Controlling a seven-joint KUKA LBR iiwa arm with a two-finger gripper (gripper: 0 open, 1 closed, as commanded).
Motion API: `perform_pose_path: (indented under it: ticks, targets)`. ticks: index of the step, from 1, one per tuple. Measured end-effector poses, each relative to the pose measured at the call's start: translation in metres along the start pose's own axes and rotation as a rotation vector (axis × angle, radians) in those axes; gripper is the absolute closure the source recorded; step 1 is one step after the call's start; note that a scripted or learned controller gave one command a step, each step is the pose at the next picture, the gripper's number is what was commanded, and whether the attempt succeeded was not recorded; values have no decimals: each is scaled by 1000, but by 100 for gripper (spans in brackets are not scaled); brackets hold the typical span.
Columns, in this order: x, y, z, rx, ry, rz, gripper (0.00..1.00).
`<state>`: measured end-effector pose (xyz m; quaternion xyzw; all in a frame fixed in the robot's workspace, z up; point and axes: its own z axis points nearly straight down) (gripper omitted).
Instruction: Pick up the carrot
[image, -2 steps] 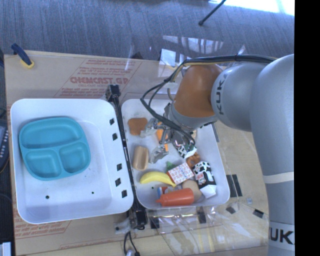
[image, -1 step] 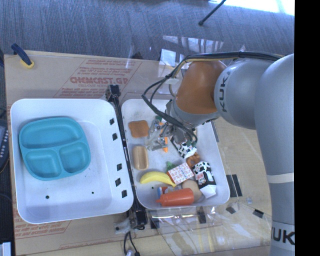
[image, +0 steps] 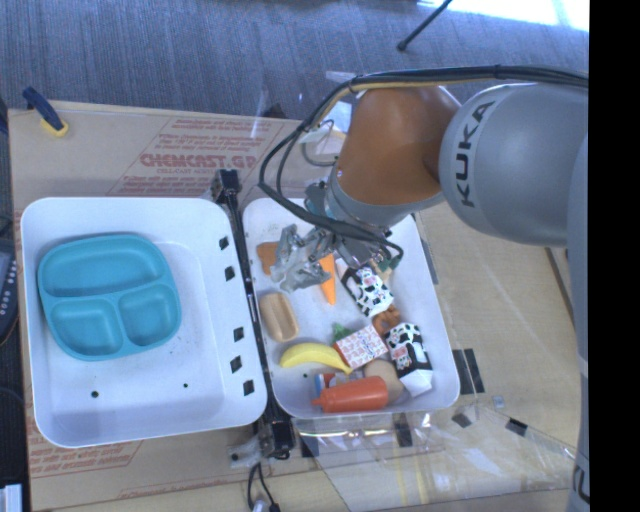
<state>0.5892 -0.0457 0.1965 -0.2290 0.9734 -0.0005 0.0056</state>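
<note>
The carrot (image: 328, 284), a small orange plastic cone with its tip pointing toward the near edge, lies in the upper middle of the right-hand shallow white bin (image: 446, 366). It rests on the bin floor, just beside the grey metal gripper (image: 297, 261), on that gripper's right in the view. The gripper hangs low over the bin's upper left part, and from this angle I cannot tell whether it is spread or closed; nothing can be seen held in it. A second, flatter orange piece (image: 268, 255) sits just left of the gripper, near the bin's left wall.

To the right of the carrot, touching or nearly touching it, lies a small black-and-white cow-patterned carton (image: 372, 293). A second carton of the same pattern (image: 408, 349) lies further down toward the right wall. Below the carrot are a tan bun-shaped piece (image: 279, 316), a yellow plastic banana (image: 312, 356) and a white card or box with a red pattern (image: 360, 346). Along the near wall lies a long red-orange piece (image: 353, 395), with a pale round thing (image: 381, 372) just above it.

The arm's orange band (image: 395, 140) and grey body loom over the bin's top right.

The left-hand white bin (image: 40, 425) holds a light blue plastic plate with three compartments (image: 106, 295). Both bins sit on a brown cardboard sheet with red print (image: 190, 160).
</note>
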Motion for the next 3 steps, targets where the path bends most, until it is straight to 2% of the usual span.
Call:
perform_pose_path:
  ticks: [1,2,3]
  targets:
    - [-1,1,-8,-1,1,-3,100]
    - [62,-2,-4,-4,10,-134,100]
    - [9,-5,-31,-1,5,-91,100]
